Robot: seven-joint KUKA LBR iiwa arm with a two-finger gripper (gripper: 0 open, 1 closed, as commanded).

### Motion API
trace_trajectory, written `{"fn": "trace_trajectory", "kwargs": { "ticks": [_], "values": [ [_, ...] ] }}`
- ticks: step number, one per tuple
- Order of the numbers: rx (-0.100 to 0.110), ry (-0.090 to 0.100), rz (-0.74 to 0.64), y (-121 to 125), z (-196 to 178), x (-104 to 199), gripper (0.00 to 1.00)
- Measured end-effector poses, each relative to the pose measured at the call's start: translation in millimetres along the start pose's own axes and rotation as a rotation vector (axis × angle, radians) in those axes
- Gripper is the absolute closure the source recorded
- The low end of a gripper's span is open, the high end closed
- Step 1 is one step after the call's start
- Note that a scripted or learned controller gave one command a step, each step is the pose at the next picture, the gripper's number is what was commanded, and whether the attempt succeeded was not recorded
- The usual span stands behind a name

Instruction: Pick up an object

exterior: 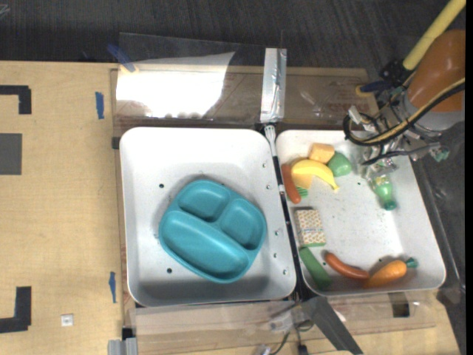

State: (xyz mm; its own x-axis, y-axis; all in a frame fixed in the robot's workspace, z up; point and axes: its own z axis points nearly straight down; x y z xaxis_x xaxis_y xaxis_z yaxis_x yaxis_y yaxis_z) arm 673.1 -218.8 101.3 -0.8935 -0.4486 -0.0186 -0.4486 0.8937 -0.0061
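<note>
You were looking down on the table (52,198) as the grey arm, its orange band (437,69) high at the right, hung its pincer (378,170) over the upper right corner of the right bin (429,250). Whether that pincer was wide or narrow, you could not tell; cables and glare hid its tips. No object was seen held.

The task's candidates all lay in the right bin. A small green piece (385,192) sat just below the pincer, the nearest choice. Left of the pincer, a yellow banana (313,172) touched a tan block (321,152) and a green round item (340,164), with a red-orange strip (289,183) tucked against the bin's left wall. Well below the pincer, a patterned cracker (310,226) lay flat, and along the bin's lower wall a green pod (315,267), a red sausage (344,265) and an orange carrot (387,272) crowded together.

The risks, as judged from here: the green piece looked small and possibly glossy, so a closing grip might squirt it aside. A reach toward the banana cluster might catch two items or nudge them apart. Anything against a wall left little room for a finger. The teal divided tray (213,230), in the left bin (140,161), sat far left of the pincer and looked too broad to grip.
</note>
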Motion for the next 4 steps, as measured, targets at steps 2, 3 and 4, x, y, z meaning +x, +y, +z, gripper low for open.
{"fn": "trace_trajectory", "kwargs": {
  "ticks": [2, 3, 4],
  "values": [
    [-0.008, 0.007, -0.786, -1.3, -92.6, 3.3, 1.0],
    [-0.015, 0.008, -1.101, -0.3, -69.7, 4.1, 1.0],
    [-0.016, 0.005, -1.47, 5.2, -77.3, 10.0, 1.0]
  ]
}}
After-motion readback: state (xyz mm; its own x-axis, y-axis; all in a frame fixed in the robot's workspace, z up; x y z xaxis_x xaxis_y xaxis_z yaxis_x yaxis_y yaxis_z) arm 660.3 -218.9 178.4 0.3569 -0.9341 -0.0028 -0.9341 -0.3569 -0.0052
